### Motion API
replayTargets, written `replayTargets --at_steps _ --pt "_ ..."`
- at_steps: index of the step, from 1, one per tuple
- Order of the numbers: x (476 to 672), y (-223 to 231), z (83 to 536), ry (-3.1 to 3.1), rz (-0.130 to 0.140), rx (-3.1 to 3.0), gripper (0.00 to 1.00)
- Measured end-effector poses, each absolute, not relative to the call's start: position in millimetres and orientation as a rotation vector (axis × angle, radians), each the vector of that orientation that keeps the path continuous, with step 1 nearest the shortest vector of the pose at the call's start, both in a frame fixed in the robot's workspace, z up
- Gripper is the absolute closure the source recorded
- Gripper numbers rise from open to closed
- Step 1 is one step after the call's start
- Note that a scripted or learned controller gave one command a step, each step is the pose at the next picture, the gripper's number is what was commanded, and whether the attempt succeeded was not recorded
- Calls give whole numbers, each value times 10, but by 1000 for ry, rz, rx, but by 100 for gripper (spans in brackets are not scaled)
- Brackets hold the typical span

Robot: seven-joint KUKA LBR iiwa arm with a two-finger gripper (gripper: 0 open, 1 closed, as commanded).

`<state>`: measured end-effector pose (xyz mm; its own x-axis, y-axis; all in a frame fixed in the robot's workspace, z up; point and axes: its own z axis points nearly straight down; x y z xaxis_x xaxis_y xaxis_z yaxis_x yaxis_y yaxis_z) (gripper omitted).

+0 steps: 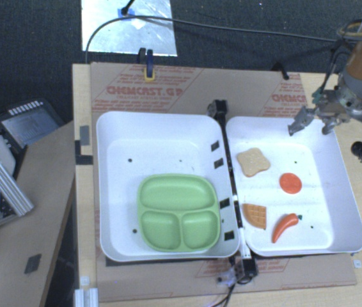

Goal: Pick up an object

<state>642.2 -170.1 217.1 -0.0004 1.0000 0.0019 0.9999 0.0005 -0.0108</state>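
Note:
The right bin [334, 171] holds a tan slice of toast [253, 162], a round red-orange tomato slice [290, 183], a brown waffle piece [255, 215] and a red-orange chili pepper [285, 226]. My gripper [311, 124] hangs over the bin's far edge, up and to the right of the toast, fingers spread open with nothing between them. One fingertip [294, 128] points down over the bin's back wall.
The left bin [117, 139] carries a green divided plate [177, 212]. A black clip strip [227, 171] runs between the bins. Cardboard [187, 88] lies under both. A yellow clamp [148, 66] sits at the back edge.

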Motion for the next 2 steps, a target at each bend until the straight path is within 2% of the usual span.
replayTargets --at_steps 1,2 --pt "6448 -1696 2255 -2226 -2 -2219 0" --pt "6369 -1636 1696 -2222 2 -2218 0"
